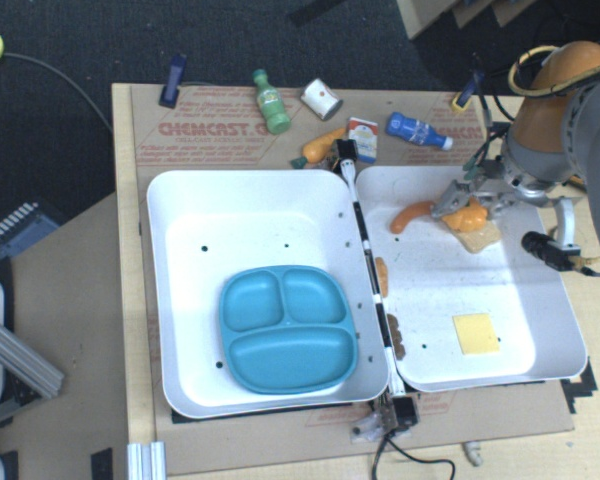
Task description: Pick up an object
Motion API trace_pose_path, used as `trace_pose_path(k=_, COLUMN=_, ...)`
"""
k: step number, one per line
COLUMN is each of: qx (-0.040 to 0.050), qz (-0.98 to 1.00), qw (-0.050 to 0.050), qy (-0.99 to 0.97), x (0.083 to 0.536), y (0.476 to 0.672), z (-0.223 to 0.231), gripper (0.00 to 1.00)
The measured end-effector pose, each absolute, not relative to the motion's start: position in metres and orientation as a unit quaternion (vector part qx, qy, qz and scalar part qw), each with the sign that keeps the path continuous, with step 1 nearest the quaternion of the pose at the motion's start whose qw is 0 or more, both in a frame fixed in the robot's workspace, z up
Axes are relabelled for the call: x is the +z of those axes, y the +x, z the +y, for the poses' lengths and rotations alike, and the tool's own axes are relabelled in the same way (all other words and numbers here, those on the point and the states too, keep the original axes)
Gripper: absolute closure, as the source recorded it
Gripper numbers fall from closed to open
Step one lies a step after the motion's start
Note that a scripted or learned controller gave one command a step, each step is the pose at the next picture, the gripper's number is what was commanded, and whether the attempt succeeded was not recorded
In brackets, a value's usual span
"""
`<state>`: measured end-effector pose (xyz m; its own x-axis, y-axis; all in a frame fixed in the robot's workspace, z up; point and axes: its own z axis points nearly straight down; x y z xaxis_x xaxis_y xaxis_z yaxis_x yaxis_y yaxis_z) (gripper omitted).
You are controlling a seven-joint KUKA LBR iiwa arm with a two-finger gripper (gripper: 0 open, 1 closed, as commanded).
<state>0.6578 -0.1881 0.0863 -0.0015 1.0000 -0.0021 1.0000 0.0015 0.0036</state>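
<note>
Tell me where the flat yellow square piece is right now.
The flat yellow square piece lies in the right white bin, toward its near edge, apart from the orange sausage-shaped toy and the gripper at the far end.

Both white bins (180, 268) looked like smooth, faintly glossy plastic. The blue divided plate (288, 328) in the left one had a matt plastic finish. Beneath them the table (220, 128) showed a dull, printed, cardboard-like surface. Behind the bins, the green bottle (272, 103) appeared shiny plastic.
</note>
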Motion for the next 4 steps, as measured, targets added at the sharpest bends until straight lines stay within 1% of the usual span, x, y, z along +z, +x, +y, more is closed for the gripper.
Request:
trace_pose_path(k=1, qx=0.0009, qz=0.708, qw=0.004, qy=0.706, x=0.098, y=0.659, z=-0.188, gripper=1.00)
trace_pose_path(k=2, qx=0.0005, qz=0.708, qw=0.000, qy=0.706, x=0.118, y=0.667, z=-0.144, gripper=1.00)
trace_pose_path(k=3, qx=-0.0006, qz=0.707, qw=-0.001, qy=0.707, x=0.133, y=0.639, z=-0.139, gripper=1.00)
trace_pose_path(k=4, qx=0.0003, qz=0.708, qw=-0.001, qy=0.706, x=0.185, y=0.615, z=-0.070, gripper=1.00)
